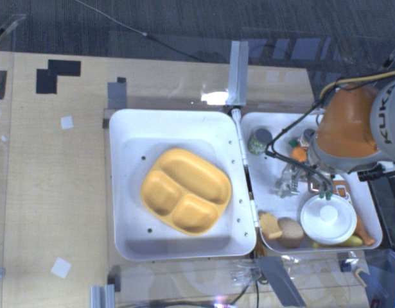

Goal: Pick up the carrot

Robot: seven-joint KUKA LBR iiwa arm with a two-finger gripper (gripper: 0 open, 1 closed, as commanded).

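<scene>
The arm (351, 124) is reaching in from the right and hanging over the right bin (251, 172), its orange band sitting above the wrist. The hand (304, 183) is pointing down into the middle of that bin, just above and to the left of a white bowl (327, 219). Whether it is open or closed cannot be told, and nothing is showing in its grip.

The carrot (365, 231) is lying along the bowl's right side near the bin's lower right corner, a thin orange strip partly hidden by the bowl's rim. It is lying apart from the hand, with the bowl between them.

A small orange piece (300, 153) is peeking out beside the arm near the top of the bin. A green and grey can (257, 142) is sitting in the upper left corner, and two brown bread-like lumps (282, 230) are resting in the lower left corner.

In the left bin (130, 236) a yellow divided plate (185, 190) is lying tilted, with three compartments. Both bins are sitting side by side on the desk (49, 191).
</scene>
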